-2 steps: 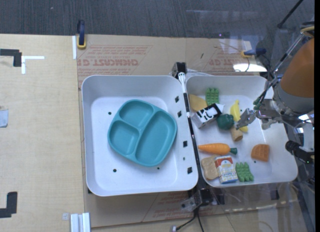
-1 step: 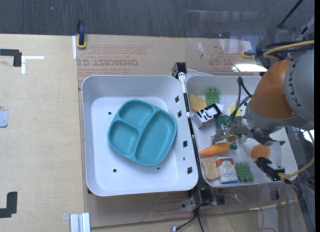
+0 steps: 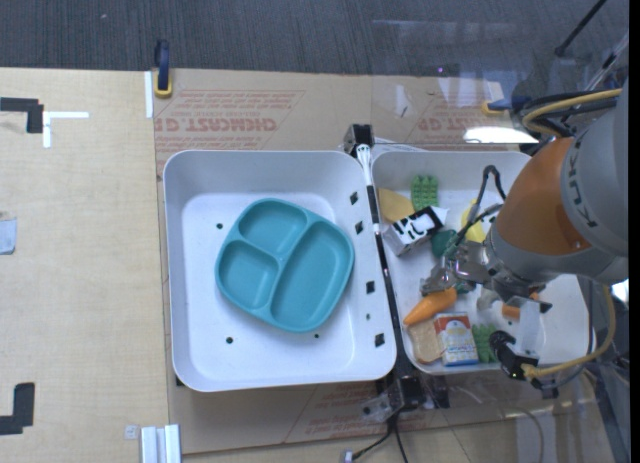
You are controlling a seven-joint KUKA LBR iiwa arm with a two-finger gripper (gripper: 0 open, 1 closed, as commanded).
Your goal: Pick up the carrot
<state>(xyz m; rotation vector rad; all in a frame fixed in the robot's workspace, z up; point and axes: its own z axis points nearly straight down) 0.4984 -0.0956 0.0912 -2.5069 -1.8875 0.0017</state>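
From the camera above the bench, two white bins sit side by side. The left bin (image 3: 190, 281) holds a teal plate (image 3: 285, 264) with three compartments, lying at a slant near the middle of the bin floor.

The right bin (image 3: 395, 166) is crowded. The carrot (image 3: 430, 305) lies near its left wall, in the lower half, pointing down-left with its thick end up-right toward the arm. Just below it lies a slice of bread (image 3: 425, 341), and touching that on the right a small carton (image 3: 458, 340) with a red top. Higher up are a green block (image 3: 425, 190), a yellow wedge (image 3: 402, 207) and a black-and-white box (image 3: 414, 228).

The arm (image 3: 560, 206) reaches in from the right, its orange band over the bin's right half. The gripper (image 3: 452, 273) is low in the bin, just above and right of the carrot's thick end; whether it touches the carrot is unclear, and its opening cannot be told amid the clutter
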